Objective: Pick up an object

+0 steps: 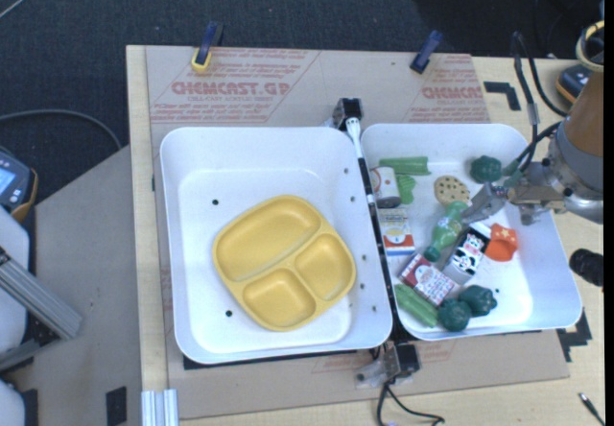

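The right white bin [547, 266] holds several small items. Among them are a green bottle [445, 232], a black-and-white carton [467, 257], an orange piece [502, 243], a cookie [449, 189] and a dark green broccoli-like piece [485, 168]. My gripper [478, 207] reaches in from the right and hovers over the middle of this bin. Its tip lies just above the green bottle and the carton, between the cookie and the orange piece. I see nothing held in it.
A yellow three-part plate [283, 261] lies in the left bin [192, 175]. The right bin's left side has a green stick [403, 166], a small can [387, 186] and a white-orange carton [398, 240]. A red box [428, 280] and green vegetables [465, 307] lie near its front edge.
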Action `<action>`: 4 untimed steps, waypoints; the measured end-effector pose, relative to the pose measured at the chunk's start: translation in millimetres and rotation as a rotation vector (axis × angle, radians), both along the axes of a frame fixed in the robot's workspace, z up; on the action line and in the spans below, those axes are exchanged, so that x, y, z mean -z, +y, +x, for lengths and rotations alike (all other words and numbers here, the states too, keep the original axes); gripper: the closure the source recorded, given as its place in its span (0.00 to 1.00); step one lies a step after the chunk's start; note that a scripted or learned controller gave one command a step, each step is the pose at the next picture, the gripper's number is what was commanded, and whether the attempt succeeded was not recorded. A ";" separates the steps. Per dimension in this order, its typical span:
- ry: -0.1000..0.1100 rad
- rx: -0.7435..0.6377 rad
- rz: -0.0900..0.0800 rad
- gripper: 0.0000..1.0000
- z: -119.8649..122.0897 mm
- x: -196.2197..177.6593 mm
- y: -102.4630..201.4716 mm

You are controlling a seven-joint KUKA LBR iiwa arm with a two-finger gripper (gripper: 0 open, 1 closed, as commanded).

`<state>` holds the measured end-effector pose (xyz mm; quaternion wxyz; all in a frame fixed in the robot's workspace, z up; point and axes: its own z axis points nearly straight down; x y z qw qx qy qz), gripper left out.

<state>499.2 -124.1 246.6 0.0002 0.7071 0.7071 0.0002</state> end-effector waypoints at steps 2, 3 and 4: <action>0.008 0.001 0.003 0.00 -10.0 123.7 -5.9; -0.004 0.001 0.004 0.00 -7.0 159.1 -4.8; -0.014 0.000 0.000 1.00 -4.8 146.7 -5.3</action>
